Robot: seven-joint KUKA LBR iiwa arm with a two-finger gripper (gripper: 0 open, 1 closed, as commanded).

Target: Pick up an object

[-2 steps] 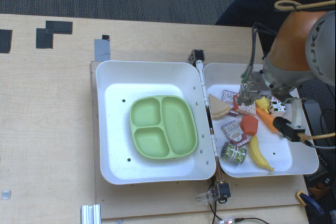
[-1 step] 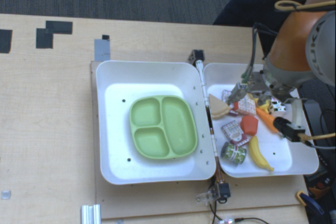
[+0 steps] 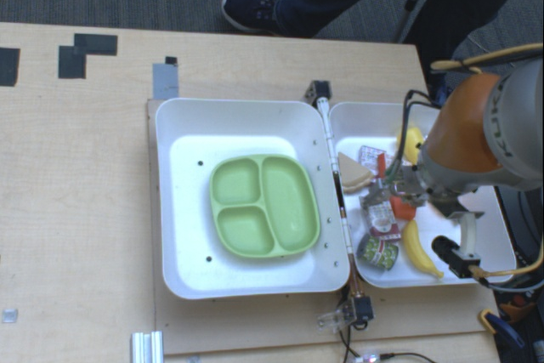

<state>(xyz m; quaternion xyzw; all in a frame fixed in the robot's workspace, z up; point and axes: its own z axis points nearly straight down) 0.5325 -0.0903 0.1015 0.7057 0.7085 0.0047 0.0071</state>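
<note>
My gripper [image 3: 389,193] is down in the right bin [image 3: 491,221], under the grey arm with its orange band [image 3: 459,132]. It sits among small items: a tan wedge like a sandwich [image 3: 353,172], a red-and-white packet [image 3: 371,155], a silvery packet [image 3: 380,217] and an orange-red piece [image 3: 403,208]. A banana [image 3: 418,249] lies near the bin's front, next to a round green packet [image 3: 379,252]. Part of a yellow object [image 3: 411,144] shows beside the arm. The arm hides whatever lies under the wrist.
The left bin [image 3: 174,208] holds a green divided plate [image 3: 263,206]. A hinge bar [image 3: 334,174] runs between the bins. A person's shoe [image 3: 251,11] is on the floor beyond the bench. Cables [image 3: 353,314] lie at the front edge.
</note>
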